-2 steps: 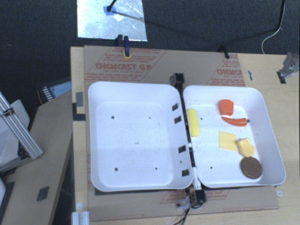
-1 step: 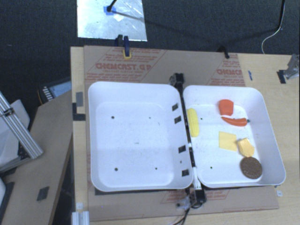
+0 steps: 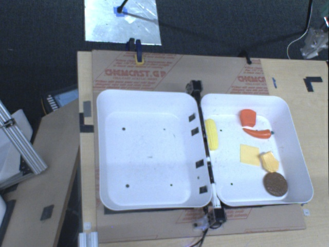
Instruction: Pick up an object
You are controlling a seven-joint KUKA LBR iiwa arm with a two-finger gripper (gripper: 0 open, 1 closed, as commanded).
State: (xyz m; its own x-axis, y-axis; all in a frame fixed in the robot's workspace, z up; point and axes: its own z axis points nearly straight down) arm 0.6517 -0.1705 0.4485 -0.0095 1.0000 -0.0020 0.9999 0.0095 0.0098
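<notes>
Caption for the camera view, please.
Right bin holds corn, orange piece, chili, cheese, brown disc.

Cardboard-topped bench (image 3: 169, 68), two white bins (image 3: 149, 99) side by side

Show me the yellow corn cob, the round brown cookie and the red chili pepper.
yellow corn cob (image 3: 211, 134), camera view, middle of its length
round brown cookie (image 3: 276, 184), camera view, centre of its face
red chili pepper (image 3: 257, 133), camera view, mid-body

Right bin (image 3: 295, 133) holds: corn cob (image 3: 211, 134) upright along left wall; orange chunk (image 3: 248, 117) above red chili (image 3: 258, 133); yellow slice (image 3: 250, 155) touching yellow lump (image 3: 269, 161); brown cookie (image 3: 275, 183) lowest.
</notes>
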